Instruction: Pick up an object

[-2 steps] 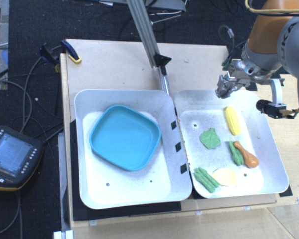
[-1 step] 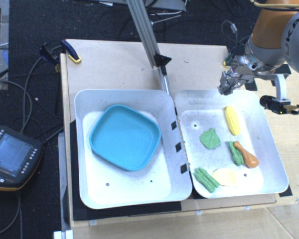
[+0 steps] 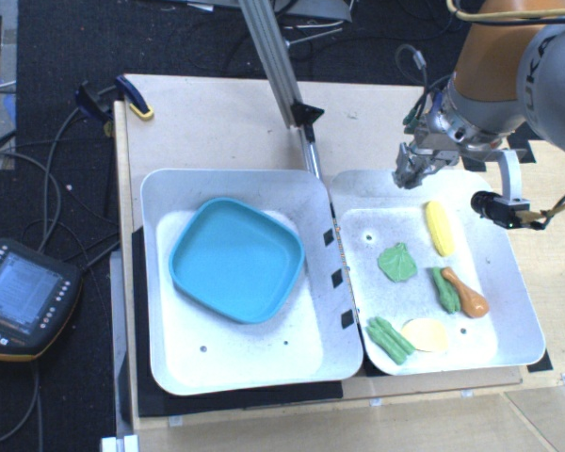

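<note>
The arm's jaws [image 3: 412, 174] hang over the far edge of the right bin [image 3: 508, 281]; I cannot tell whether they are apart or together. Below them lie a yellow corn cob [image 3: 439, 227], a green leaf [image 3: 396, 262], a drumstick [image 3: 467, 296] and green beans [image 3: 389, 338]. A blue plate [image 3: 236, 259] sits in the left bin [image 3: 165, 347].

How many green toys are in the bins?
3, all in the right bin: a leaf in the middle, a bean pod by the near-left corner, and a green piece touching the orange drumstick. None looks hidden.
</note>
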`<state>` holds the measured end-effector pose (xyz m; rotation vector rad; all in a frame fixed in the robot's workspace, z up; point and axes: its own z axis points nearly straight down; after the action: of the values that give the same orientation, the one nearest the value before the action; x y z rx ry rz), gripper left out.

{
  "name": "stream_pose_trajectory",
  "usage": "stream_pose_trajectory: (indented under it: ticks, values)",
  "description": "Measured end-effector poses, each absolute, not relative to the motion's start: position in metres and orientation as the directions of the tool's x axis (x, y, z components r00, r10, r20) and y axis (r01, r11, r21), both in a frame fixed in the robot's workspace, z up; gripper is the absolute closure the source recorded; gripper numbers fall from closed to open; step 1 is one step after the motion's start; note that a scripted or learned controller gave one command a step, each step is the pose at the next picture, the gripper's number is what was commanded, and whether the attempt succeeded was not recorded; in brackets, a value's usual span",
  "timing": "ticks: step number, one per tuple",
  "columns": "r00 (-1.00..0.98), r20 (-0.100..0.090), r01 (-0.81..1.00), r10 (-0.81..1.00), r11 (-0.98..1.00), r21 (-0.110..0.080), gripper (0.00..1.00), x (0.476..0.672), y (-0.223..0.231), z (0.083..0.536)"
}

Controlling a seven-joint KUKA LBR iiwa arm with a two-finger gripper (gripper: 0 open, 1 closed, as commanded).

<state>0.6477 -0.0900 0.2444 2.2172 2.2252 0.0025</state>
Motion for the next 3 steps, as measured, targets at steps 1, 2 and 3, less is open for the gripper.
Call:
stream_pose_trajectory:
  ticks: [1,2,3]
  values:
    - [-0.003,0.001,1.000,1.000,0.003,-0.001,1.00,0.623,-0.049,0.234]
    - [-0.004,0.001,1.000,1.000,0.004,-0.001,1.00,0.609,-0.005,0.231]
    - [-0.004,0.001,1.000,1.000,0.004,0.001,1.00,0.589,0.038,0.241]
